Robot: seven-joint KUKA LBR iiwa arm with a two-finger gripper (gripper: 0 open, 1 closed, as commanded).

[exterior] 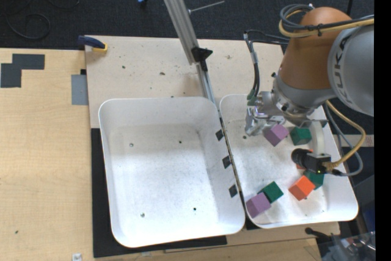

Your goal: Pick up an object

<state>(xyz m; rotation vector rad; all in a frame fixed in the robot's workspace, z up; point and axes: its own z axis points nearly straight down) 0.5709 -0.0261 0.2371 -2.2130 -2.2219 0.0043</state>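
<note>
The gripper (255, 122) hangs low over the right bin (342, 208), likely lining up a grab; I cannot tell how its fingers stand. A purple block (276, 133) lies just beside it at three o'clock, nearest candidate. Further blocks sit toward five o'clock: green (273, 191), purple (258, 204), orange (301, 187). The left bin (122, 113) adjoins.

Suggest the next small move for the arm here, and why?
Probably shift the gripper slightly toward the purple block beside it in the right bin, then descend. The block sits just off the gripper, not between its jaws.
</note>
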